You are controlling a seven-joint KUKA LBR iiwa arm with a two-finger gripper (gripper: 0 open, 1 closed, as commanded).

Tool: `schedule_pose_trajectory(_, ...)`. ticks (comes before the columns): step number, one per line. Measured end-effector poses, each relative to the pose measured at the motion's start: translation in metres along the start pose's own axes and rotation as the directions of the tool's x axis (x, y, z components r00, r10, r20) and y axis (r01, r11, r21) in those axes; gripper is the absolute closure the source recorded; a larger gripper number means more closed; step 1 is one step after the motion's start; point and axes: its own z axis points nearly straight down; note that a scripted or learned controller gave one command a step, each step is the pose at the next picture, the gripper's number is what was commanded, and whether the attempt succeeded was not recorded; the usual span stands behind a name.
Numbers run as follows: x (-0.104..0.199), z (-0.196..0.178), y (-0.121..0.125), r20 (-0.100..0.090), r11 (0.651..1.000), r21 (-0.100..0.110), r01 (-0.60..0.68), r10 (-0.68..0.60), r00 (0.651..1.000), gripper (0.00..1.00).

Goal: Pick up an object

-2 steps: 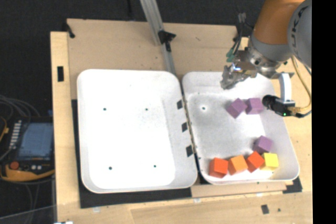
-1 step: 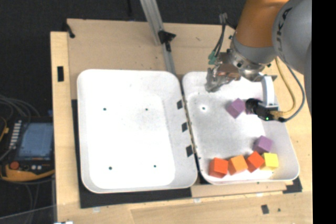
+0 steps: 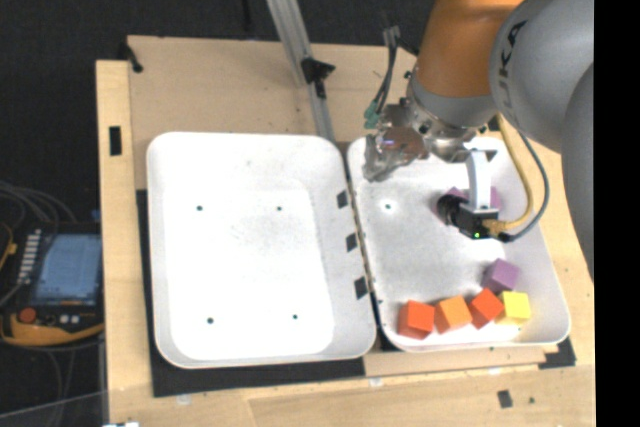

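My gripper [image 3: 384, 155] hangs over the far left corner of the right bin [image 3: 415, 250], under the orange wrist band. Nothing shows in its grasp. Along the bin's near edge lies a row of blocks: a red-orange one [image 3: 416, 318], an orange one [image 3: 452, 313], another red-orange one [image 3: 487, 306] and a yellow one [image 3: 517, 305]. A purple block [image 3: 503, 273] sits just behind the yellow one. Another purple piece [image 3: 459, 197] peeks out beside the black camera unit on the wrist, partly hidden.
The left bin [image 3: 165, 215] sits beside the right one, with a thin divider between them. A slanted metal pole [image 3: 285, 10] rises from the bench behind the bins. A hand-held control unit [image 3: 62, 273] lies off the bench at the left.
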Motion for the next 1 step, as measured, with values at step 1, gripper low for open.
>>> schedule_pose_trajectory(1, 0.0506, 0.0153, -0.0144, 0.001, 1.0, 0.001, -0.001, 0.001, 1.0, 1.0)
